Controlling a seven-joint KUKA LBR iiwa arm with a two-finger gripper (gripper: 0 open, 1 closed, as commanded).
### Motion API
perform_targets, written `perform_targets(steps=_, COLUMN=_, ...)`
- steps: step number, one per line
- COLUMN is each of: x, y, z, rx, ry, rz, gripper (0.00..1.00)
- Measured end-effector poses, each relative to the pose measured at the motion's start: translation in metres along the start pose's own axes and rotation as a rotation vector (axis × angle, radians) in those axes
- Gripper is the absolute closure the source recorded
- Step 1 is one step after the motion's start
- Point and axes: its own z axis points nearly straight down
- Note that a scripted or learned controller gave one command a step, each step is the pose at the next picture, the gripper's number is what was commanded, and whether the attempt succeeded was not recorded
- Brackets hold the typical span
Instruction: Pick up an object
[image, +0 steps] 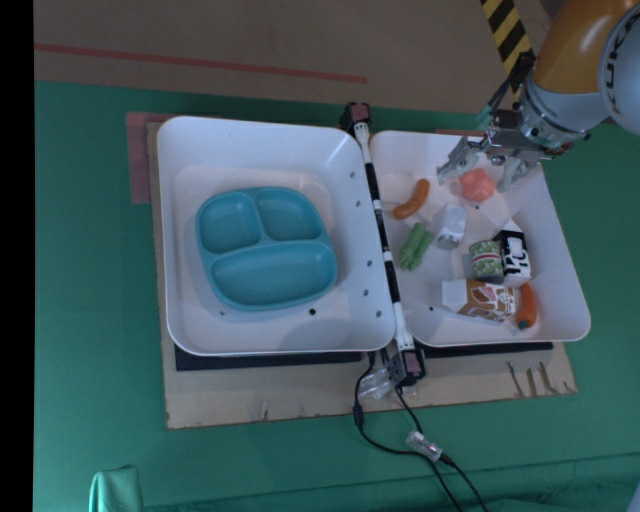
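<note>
Now we see the arm (590, 60) reaching in from the upper right, its gripper (487, 168) hanging over the far part of the right bin (565, 300). Its two fingers (458, 160) are spread wide apart, one on each side of an orange-pink toy (477, 185) that lies on the bin floor just below them. Nothing sits between the fingers, so we call the tool released; we cannot tell whether the fingertips touch the toy.

Left of that toy, near the divider, lies a sausage (411, 199) at a slant. Below it is a green pea pod (416, 245), and just beside that a small grey-white block (451, 226). Further toward the near side we find a green can (486, 260) touching a black-and-white carton (514, 254). Under these rests a small white and brown box (480, 299), with a carrot (526, 307) against its right end, close to the bin's rim.

The left bin (180, 300) holds a teal divided plate (265, 248), lying flat near its middle. Both bins stand on cardboard over a green mat (90, 300), and a cable (420, 445) trails off toward the near edge.
</note>
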Motion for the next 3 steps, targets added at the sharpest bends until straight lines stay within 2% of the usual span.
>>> perform_targets(steps=1, x=-0.029, y=0.01, z=0.093, rx=-0.002, ry=-0.002, rz=0.0, gripper=0.0)
perform_targets(steps=2, x=-0.03, y=0.011, z=0.08, rx=-0.01, ry=-0.005, rz=0.003, gripper=1.0)
perform_targets(steps=3, x=-0.061, y=0.055, z=0.039, rx=-0.003, ry=-0.003, rz=-0.001, gripper=1.0)
